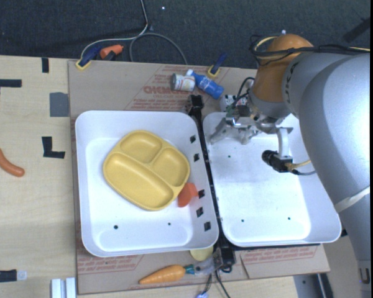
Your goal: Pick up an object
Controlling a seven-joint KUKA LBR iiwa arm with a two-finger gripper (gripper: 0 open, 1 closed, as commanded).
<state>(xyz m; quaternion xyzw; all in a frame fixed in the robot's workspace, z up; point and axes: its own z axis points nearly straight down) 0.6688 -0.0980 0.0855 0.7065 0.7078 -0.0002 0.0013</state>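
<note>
A yellow divided plate [148, 168] lies in the left bin [93, 228]. A small orange-red piece [186, 195] rests against the plate's right edge, near the divider between the bins. My gripper [231, 131] is low over the far left corner of the right bin [267, 222], well apart from the plate and the orange-red piece. The grey arm with its orange band [280, 49] comes in from the right and covers the bin's far right part. Nothing shows in the gripper.
Outside the bins lie a toy sausage [7, 162] on the left bench, a carrot [165, 274] at the front, and a blue and white bottle [198, 82] behind. Clamps [99, 53] and a cable sit along the back edge.
</note>
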